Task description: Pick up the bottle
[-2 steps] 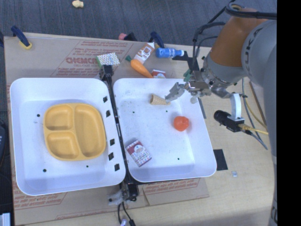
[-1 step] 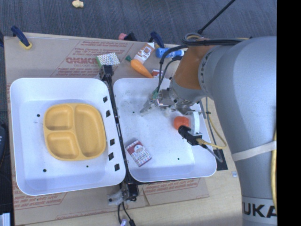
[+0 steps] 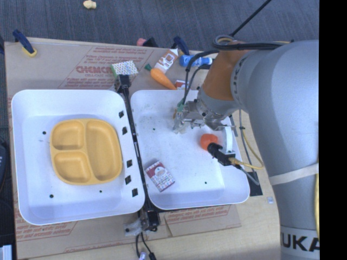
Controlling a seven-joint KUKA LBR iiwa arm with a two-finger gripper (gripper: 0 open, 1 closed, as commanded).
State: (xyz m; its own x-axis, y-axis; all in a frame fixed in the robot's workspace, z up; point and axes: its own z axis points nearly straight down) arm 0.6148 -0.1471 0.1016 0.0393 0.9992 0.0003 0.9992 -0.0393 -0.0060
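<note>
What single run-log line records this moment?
gripper: over right bin | bottle: on bench behind bins, not held | left bin: yellow plate

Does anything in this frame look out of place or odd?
Yes. The bottle lies on its side on the cardboard behind the bins, beside a carrot, outside both bins. The gripper is over the right bin, away from it.
</note>
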